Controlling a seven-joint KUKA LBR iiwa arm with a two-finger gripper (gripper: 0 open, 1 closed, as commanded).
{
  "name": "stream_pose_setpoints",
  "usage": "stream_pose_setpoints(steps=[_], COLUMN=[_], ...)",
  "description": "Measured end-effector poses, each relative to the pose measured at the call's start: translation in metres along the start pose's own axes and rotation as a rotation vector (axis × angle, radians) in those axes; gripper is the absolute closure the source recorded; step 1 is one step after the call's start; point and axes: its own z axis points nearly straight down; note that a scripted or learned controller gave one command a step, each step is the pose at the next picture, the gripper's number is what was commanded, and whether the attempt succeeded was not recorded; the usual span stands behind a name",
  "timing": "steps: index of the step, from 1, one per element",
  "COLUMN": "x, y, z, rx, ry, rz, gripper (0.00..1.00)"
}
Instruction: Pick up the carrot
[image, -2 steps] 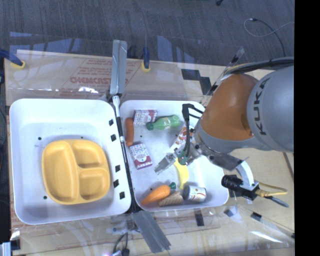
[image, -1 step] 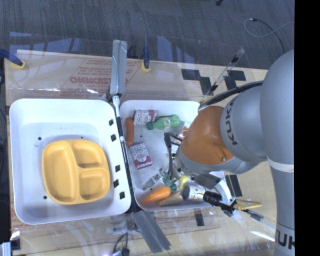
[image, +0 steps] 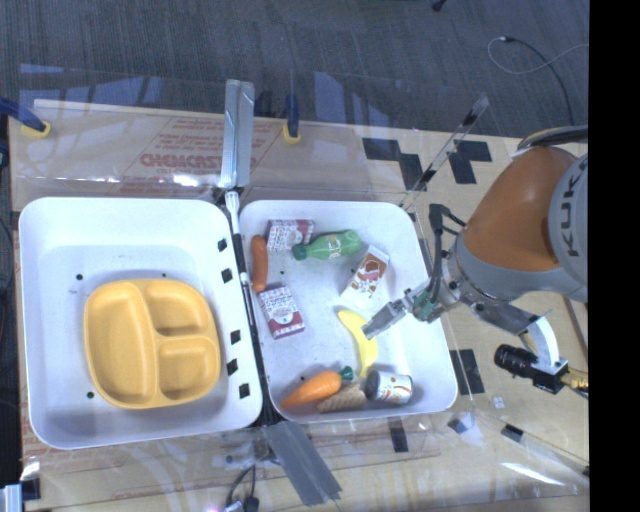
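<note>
Gripper (image: 388, 317) hovers near the right bin's (image: 425, 262) right wall — grip state unreadable — approach step; the carrot (image: 312, 388) lies by the front edge, so next comes reaching down-left.

clear sheet (image: 190, 150) behind the left bin: faint red lettering, seen reversed, too blurred to make out. arm housing (image: 570, 215) at right: large dark letters "ku", cut by the edge. carton (image: 281, 311) and can (image: 388, 386) labels are illegible.
</note>
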Motion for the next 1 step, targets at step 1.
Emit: stream_pose_setpoints(steps=[1], x=[0.0385], y=[0.0049], z=[0.0897], rx=[0.005], ry=[0.004], rz=[-0.006], gripper=[0.00])
